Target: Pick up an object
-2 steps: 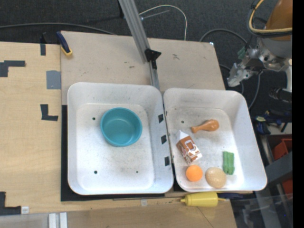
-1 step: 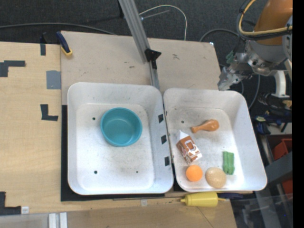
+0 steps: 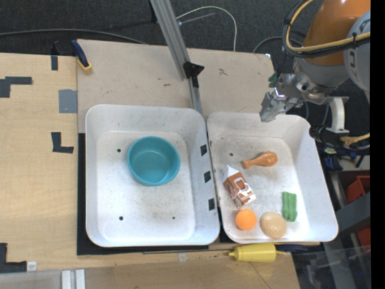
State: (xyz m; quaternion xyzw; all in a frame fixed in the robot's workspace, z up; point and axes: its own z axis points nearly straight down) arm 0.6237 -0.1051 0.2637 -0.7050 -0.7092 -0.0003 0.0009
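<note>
Grey arm, orange band, yellow-black cables.

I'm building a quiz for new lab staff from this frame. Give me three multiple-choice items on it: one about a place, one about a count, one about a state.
1. Where is the teal bowl?
A. In the left bin
B. In the right bin
C. On the bare bench

2. How many things lie in the right bin?
A. Three
B. Five
C. Seven

3. Where is the claw?
A. Down among the things in the right bin
B. Over the left bin
C. At the right bin's far edge, touching none of the things

Key:
1 A: the bowl sits alone in the left bin.
2 B: a drumstick, a carton, an orange ball, a tan lump and a green piece.
3 C: the claw is at the far rim, apart from all five.
</note>
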